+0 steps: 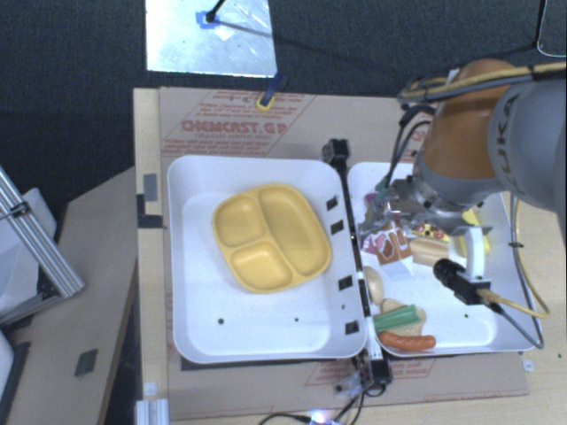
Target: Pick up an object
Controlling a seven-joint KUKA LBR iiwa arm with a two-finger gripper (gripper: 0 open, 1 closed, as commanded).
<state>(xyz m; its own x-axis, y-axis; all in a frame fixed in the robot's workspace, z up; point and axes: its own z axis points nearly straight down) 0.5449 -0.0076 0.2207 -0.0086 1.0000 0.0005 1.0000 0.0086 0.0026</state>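
Several toy food pieces lie in the right bin [496, 330]: a red sausage [409, 342], a green piece [399, 315], a beige rounded piece [374, 283], a brown and white piece [390, 246] and a tan bun-like piece [431, 251]. The grey arm with its orange band [461, 135] reaches in from the right. My gripper [386, 209] hangs low over the upper left part of the right bin, just above the brown and white piece. The arm hides the back of that bin.
The left bin [195, 326] holds a yellow divided plate [270, 235]. A black divider with clips [347, 237] runs between the bins. A black cable part [461, 282] hangs from the arm over the right bin. A shiny sheet [211, 25] lies behind the bench.
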